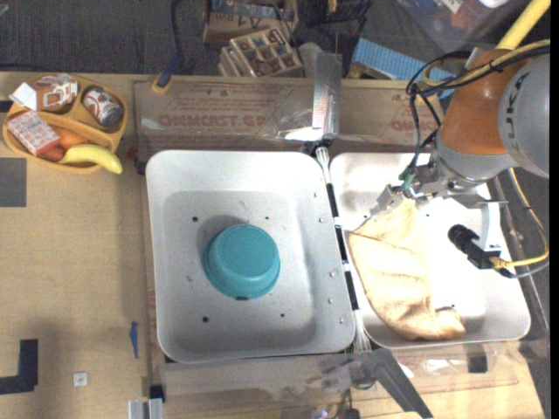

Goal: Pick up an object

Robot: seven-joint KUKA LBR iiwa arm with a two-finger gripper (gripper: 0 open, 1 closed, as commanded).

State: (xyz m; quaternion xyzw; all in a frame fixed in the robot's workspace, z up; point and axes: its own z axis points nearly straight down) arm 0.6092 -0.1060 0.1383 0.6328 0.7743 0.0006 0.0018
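While a yellow tray (26,142) of toy food, a banana (93,156) among it, sits at the counter's (70,269) far left edge, a smooth round teal bowl (243,260) lies upside down mid left bin (166,321). Right bin (515,321): a soft crumpled tan cloth (397,273), long axis running from near edge to far edge, its top corner drawn up into the hand (408,188), pinched closed on it.

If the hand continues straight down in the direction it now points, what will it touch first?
Most likely the crumpled tan cloth in the right white bin. The hand sits at the cloth's raised upper corner, though the depth between them is unclear.
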